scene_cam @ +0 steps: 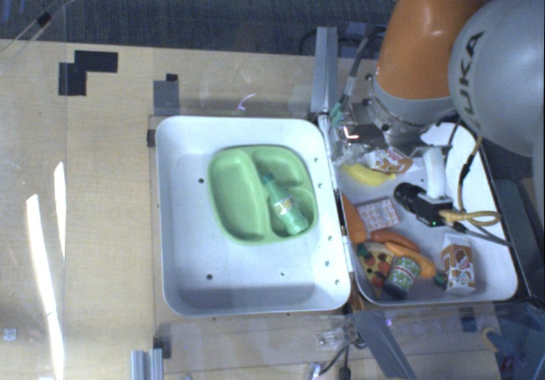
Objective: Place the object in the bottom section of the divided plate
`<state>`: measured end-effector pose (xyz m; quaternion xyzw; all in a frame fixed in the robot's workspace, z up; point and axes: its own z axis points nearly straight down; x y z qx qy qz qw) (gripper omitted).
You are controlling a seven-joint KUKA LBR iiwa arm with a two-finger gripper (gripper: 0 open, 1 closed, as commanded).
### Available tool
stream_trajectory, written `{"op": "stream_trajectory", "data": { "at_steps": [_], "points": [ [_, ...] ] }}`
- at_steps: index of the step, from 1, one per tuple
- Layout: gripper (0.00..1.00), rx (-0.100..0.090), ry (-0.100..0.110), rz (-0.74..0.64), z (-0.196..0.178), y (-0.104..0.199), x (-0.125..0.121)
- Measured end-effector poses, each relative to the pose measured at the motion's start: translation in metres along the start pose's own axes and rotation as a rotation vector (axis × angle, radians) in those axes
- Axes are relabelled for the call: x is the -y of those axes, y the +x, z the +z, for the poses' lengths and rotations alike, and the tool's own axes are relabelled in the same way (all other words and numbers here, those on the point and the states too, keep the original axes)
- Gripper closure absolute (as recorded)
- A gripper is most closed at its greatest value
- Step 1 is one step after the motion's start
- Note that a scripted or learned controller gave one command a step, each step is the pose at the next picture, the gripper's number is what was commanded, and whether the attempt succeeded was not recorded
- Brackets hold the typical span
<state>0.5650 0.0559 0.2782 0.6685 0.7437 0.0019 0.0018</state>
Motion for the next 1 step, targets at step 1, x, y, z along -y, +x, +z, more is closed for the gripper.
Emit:
{"op": "stream_trajectory", "data": {
  "at_steps": [1],
  "points": [
    [1.00, -0.001, 0.003, -0.218, 0.0346, 0.0447, 0.0608]
  ]
}}
